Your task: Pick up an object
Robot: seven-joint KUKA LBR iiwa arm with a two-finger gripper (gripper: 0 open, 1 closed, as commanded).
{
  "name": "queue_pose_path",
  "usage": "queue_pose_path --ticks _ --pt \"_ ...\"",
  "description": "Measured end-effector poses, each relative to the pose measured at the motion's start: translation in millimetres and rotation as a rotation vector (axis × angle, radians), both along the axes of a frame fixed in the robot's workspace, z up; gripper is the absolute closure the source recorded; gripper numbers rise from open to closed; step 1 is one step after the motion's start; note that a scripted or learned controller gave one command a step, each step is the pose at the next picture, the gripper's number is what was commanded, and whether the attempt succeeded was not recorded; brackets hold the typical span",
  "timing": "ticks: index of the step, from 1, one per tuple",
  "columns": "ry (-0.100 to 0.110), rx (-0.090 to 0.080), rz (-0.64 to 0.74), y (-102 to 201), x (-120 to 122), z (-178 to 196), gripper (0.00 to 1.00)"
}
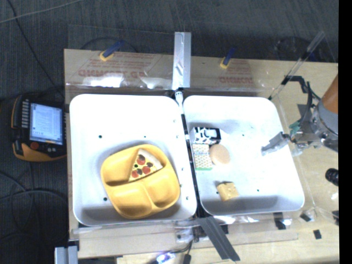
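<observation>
1. Tan and biscuit-coloured, the round cookie-like piece (pixel 220 155) lies in the right bin (pixel 247 111), toward nine o'clock of that bin's floor; it touches or nearly touches a pale speckled wafer (pixel 201 157) on its left, and a black-and-white patterned piece (pixel 205 133) sits just beyond at twelve o'clock of the wafer; a small yellow-brown chunk (pixel 227 190) lies apart at six o'clock of the round piece.
2. That makes four loose items in this bin, one of each kind; three crowd the dividing wall, so the lone chunk looks to me the easiest pick, with free floor all round it.
3. At three o'clock of the bin, the gripper (pixel 273 145) hangs over the right rim area, well apart from every item; nothing sits between its fingers; whether they are spread or closed I cannot tell from here.
4. My guess is it is poised at the edge before a reach, so the pick is not yet begun.
5. Outward in the left bin (pixel 93 120): one yellow divided plate (pixel 141 181), toward six o'clock, with one toy pizza slice (pixel 146 164) in its upper compartment.
6. Beyond the bench at nine o'clock, one orange-cased pendant (pixel 39 127) with a lit screen.
</observation>
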State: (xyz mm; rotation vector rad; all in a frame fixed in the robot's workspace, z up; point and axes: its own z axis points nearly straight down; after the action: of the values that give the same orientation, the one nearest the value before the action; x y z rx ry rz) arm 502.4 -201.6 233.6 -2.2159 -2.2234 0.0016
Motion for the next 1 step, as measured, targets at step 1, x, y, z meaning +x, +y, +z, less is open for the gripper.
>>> queue_pose_path --ticks 1 --pt "0.0 0.0 0.0 0.0 0.0 0.0 0.0"
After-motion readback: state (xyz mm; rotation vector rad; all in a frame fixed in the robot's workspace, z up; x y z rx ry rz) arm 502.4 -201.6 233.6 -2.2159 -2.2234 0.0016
